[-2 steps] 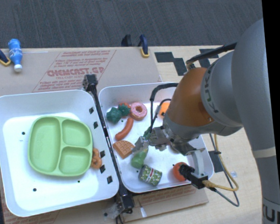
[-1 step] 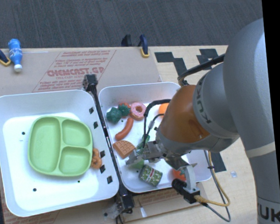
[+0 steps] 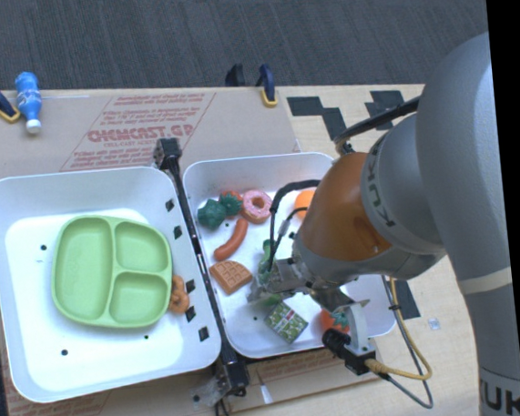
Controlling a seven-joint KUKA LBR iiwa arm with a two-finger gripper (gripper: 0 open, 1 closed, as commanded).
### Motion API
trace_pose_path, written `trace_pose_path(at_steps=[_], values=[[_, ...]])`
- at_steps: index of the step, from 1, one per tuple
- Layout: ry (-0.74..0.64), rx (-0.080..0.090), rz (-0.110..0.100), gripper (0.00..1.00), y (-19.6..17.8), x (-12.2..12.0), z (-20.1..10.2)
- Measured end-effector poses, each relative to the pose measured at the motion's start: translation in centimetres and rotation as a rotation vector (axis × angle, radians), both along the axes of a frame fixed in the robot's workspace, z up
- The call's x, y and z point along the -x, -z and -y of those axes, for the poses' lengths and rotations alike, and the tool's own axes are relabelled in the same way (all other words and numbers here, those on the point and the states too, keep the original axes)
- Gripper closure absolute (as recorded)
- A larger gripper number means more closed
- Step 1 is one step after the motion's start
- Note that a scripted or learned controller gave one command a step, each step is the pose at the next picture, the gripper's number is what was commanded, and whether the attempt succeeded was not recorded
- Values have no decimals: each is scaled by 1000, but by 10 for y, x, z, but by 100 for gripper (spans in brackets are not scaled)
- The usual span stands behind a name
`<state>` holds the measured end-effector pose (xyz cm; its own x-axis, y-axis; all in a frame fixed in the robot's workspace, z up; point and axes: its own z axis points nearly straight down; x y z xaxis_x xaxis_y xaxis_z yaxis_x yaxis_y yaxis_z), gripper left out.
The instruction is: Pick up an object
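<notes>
My gripper (image 3: 270,290) is low inside the right bin (image 3: 255,345), reaching in from the right under the orange wrist band. Its tip is over a green leafy item (image 3: 267,264) and just above a green and white packet (image 3: 287,321). A brown waffle piece (image 3: 231,275) lies just to its left. A sausage (image 3: 230,239), a broccoli floret (image 3: 212,213) and a pink donut (image 3: 257,204) lie further back in the bin. An orange piece (image 3: 305,200) peeks out behind the arm. The arm hides the bin's right half.
The left bin (image 3: 10,272) holds a green divided plate (image 3: 112,271), with a small orange-brown item (image 3: 178,295) at its right rim. A black divider bar (image 3: 189,246) runs between the bins. A blue bottle (image 3: 28,99) lies on the cardboard at the back left.
</notes>
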<state>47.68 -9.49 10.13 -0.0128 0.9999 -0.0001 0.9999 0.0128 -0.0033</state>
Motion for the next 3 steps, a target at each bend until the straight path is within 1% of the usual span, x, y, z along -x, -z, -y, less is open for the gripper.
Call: trace_pose_path(at_steps=[1,2,3], values=[[7,0,4,100,-93,0,-14],[2,0,6,100,-103,-2,-14],[6,1,7,100,-111,-1,-30]])
